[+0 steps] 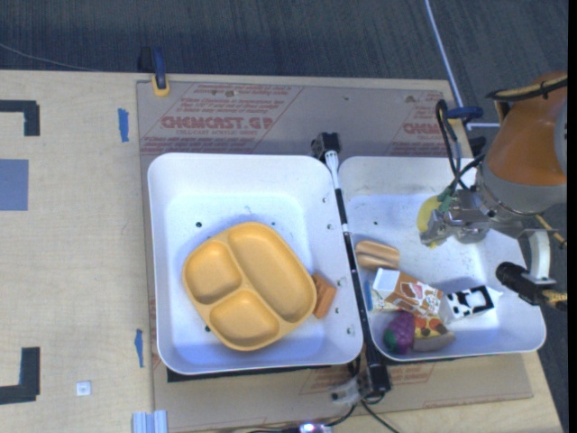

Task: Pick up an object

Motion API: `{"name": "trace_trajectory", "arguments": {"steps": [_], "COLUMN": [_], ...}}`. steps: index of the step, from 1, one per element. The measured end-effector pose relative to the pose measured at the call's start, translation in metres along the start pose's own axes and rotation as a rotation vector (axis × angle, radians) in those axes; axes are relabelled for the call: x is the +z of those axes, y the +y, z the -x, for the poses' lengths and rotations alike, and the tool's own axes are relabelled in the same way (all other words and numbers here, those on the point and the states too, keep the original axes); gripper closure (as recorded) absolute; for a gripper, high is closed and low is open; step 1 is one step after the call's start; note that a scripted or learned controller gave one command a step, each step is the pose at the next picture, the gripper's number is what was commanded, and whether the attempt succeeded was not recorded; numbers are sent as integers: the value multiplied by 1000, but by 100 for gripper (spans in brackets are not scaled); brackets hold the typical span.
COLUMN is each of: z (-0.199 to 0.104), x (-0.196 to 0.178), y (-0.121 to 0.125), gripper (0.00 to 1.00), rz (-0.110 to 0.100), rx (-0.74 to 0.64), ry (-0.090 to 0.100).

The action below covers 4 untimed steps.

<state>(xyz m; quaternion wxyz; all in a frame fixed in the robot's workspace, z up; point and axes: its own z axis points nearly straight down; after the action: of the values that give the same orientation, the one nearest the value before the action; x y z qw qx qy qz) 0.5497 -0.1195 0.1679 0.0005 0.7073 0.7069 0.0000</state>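
One fixed camera hangs above the surface [72, 269], looking down at a slant from moderate height. It takes in both bins, left [171, 188] and right [523, 332]; the arm [527, 152] enters from the right.

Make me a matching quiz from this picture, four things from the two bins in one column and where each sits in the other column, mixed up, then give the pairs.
Things:
1. yellow divided plate
2. hot dog toy
3. purple toy
4. black and white toy

Places:
A. right bin, near its front edge
B. left bin, middle
C. right bin, just beside the divider between the bins
D. right bin, toward its right side, below the gripper

Pairs: 1-B, 2-C, 3-A, 4-D
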Motion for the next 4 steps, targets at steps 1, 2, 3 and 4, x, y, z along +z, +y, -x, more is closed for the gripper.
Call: {"name": "trace_trajectory", "arguments": {"steps": [1,2,3,4], "z": [-30,-58,-42,6], "x": [-30,-16,-17,-47], "y": [7,-71,-30,10], "gripper": [100,100,100,100], "rz": [2,-2,1,1], "rx": [-2,0,0,0], "ry": [0,1,0,0]}}
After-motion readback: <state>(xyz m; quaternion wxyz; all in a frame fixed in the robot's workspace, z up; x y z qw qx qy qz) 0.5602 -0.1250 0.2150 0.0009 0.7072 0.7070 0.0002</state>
